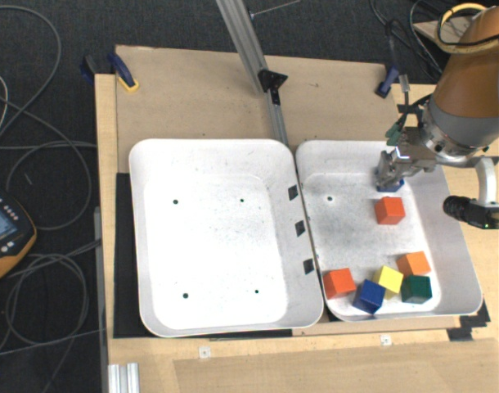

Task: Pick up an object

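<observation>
We are hovering our two-finger gripper (pixel 389 178) beside the lone orange cube (pixel 389 210). Whether anything is pinched, we cannot tell. We should be centring over it before descending.

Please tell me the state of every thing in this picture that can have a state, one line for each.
gripper: low over the right bin, above the lone orange cube, holding nothing visible.
lone orange cube: resting on the bin floor, apart from the others.
orange cube, blue cube, yellow cube, orange-brown cube, green cube: clustered at the near edge.
right bin: holds all six cubes.
</observation>
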